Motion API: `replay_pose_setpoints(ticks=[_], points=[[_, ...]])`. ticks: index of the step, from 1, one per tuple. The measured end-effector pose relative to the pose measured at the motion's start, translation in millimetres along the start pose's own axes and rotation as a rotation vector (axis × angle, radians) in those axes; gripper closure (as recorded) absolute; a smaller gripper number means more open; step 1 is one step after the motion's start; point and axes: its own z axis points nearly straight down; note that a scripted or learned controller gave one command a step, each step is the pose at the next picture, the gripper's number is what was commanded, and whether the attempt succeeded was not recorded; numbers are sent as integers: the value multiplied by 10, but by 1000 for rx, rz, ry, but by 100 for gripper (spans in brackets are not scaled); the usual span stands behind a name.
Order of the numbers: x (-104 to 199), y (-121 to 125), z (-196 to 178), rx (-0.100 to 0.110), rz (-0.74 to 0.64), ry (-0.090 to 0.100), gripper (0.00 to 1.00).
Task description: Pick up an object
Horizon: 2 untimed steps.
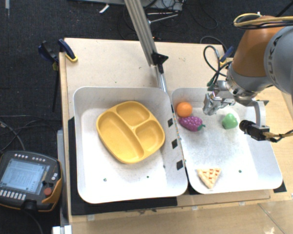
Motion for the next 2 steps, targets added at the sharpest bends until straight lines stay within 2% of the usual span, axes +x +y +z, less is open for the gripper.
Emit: replay_pose_setpoints(ticks=[1,2], points=[[1,13,-308,0,0,0,100],[524,-208,-319,6,-6,3,100]])
